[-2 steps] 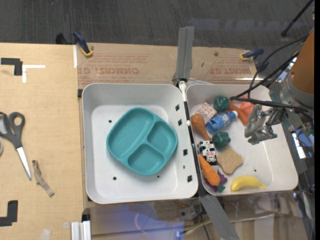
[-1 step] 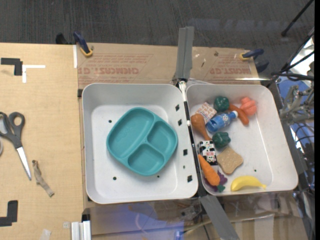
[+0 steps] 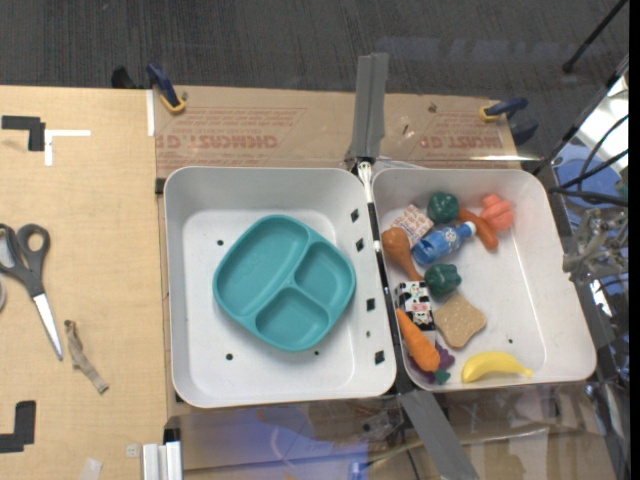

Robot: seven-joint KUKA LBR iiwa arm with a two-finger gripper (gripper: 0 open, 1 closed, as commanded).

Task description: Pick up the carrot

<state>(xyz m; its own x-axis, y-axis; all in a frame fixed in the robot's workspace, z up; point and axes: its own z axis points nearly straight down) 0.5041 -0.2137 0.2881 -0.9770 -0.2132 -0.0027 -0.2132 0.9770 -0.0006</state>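
Task not begun: carrot (image 3: 417,342) lies untouched in the right bin (image 3: 560,298); jaws' state cannot be told.

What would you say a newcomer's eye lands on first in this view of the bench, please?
Probably the teal divided plate, lying alone in the left bin. Next comes the bright jumble of toy food along the right bin's left side: the carrot near the front beside a slice of bread, with a yellow banana in front. Scissors lie on the bench at far left.
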